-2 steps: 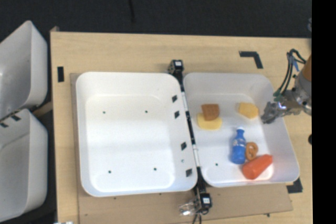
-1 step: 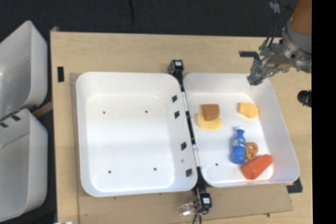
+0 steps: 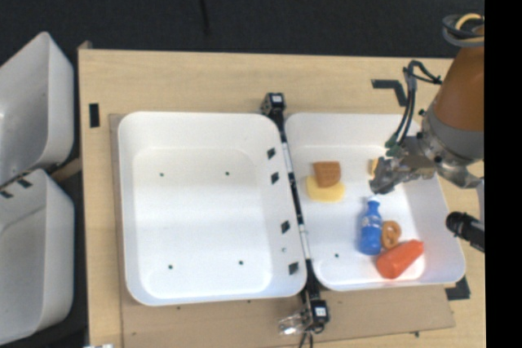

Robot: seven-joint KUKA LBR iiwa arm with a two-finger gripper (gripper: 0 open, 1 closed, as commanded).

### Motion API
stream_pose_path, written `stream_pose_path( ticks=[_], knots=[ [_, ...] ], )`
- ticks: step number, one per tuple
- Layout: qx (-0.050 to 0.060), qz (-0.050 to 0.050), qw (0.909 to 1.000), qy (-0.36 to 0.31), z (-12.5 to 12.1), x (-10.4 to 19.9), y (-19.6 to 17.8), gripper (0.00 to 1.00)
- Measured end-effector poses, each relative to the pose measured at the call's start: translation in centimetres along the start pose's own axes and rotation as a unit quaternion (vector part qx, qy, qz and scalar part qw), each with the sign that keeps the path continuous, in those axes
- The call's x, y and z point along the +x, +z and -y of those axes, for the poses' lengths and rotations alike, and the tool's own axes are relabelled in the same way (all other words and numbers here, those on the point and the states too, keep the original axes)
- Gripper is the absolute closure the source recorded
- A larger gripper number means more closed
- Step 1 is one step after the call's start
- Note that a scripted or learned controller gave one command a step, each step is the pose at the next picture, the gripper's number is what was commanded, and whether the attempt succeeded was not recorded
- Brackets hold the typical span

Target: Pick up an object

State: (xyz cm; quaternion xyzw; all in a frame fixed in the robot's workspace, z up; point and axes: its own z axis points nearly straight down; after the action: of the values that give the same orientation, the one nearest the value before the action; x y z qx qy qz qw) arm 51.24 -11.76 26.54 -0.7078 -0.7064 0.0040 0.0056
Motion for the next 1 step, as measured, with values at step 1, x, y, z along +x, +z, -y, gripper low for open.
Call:
stream_pose_path(
  ticks=[1],
  knots=[
    [-0.005,0.0,1.0,-0.005,2.23,8.39,-2.11,1.0]
  ],
)
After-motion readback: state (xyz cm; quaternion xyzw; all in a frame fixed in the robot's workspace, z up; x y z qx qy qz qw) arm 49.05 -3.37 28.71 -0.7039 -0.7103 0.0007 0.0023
